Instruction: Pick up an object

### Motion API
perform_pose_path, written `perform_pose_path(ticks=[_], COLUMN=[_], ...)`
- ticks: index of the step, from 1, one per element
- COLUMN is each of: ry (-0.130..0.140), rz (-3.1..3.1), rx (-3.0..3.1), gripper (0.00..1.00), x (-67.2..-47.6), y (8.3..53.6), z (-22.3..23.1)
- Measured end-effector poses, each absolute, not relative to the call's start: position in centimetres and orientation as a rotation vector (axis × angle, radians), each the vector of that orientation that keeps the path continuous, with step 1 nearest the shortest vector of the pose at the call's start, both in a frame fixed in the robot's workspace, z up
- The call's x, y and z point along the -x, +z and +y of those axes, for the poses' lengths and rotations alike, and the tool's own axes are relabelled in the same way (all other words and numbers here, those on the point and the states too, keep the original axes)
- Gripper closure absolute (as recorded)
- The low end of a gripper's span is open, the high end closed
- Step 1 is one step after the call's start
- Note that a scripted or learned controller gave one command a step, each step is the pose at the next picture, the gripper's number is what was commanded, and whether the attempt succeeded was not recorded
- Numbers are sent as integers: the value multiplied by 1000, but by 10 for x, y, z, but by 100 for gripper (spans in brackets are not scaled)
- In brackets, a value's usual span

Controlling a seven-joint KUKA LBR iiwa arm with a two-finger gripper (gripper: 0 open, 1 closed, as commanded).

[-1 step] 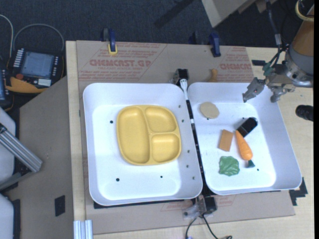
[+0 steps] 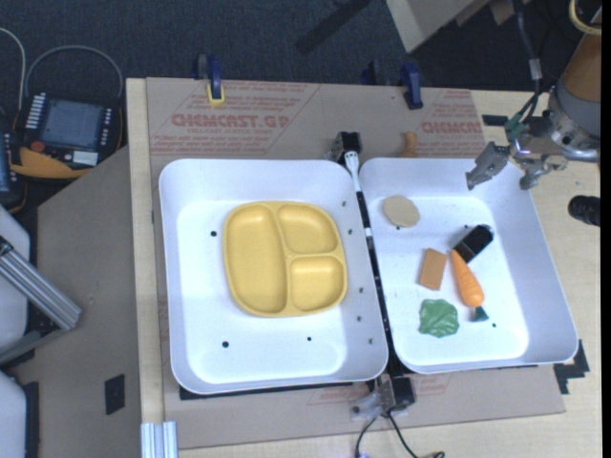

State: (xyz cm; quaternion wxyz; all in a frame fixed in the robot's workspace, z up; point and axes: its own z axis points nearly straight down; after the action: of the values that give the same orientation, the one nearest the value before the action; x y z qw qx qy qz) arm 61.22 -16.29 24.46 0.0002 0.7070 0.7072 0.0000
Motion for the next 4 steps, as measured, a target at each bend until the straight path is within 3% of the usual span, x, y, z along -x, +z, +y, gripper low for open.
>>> perform_pose_path(ticks=[1, 2, 3, 4], ry=[-6, -4, 19, 15], rz=[2225, 2227, 2211, 2208], rx=[-2227, -2224, -2207, -2205], gripper=[0, 0, 0, 100], x=[-602, -607, -614, -613], y=[186, 128, 104, 113], z=[-161, -153, -153, -155])
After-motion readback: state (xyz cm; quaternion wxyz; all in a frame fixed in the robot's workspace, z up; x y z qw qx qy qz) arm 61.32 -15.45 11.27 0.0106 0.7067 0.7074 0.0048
